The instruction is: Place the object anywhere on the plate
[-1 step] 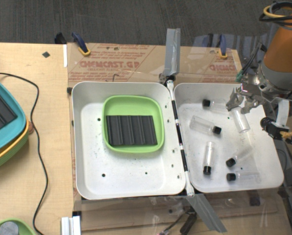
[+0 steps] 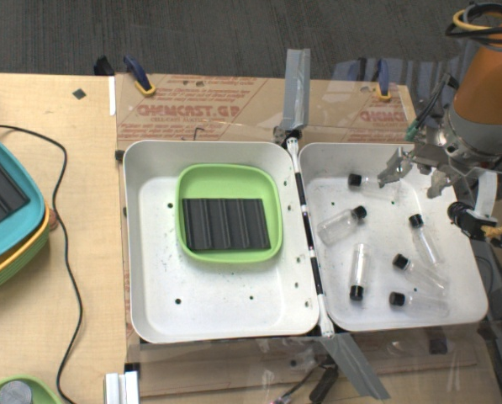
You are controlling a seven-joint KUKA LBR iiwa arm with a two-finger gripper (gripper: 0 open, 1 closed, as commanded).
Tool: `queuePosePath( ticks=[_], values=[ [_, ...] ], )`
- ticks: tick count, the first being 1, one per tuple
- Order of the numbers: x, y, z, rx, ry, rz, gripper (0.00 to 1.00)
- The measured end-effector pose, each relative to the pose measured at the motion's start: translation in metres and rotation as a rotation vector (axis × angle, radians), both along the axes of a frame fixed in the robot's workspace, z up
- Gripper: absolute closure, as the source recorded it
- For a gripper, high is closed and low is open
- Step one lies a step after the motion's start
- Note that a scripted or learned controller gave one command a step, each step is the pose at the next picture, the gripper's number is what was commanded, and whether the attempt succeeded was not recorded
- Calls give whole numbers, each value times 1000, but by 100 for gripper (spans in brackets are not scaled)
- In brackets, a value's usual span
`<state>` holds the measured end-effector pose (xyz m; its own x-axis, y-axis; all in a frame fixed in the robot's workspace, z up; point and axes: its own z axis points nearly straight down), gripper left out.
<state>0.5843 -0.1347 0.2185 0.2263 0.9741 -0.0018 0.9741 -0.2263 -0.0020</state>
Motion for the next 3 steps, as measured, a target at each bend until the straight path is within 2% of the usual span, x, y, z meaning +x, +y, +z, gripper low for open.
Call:
queuePosePath(
  ticks=[1, 2, 3],
  values=[
    [-18, -30, 49, -1, 0, -184, 0],
    [-22, -40, 113, -2, 0, -482, 0],
    [-11, -44, 167, -3, 2, -654, 0]
  ],
)
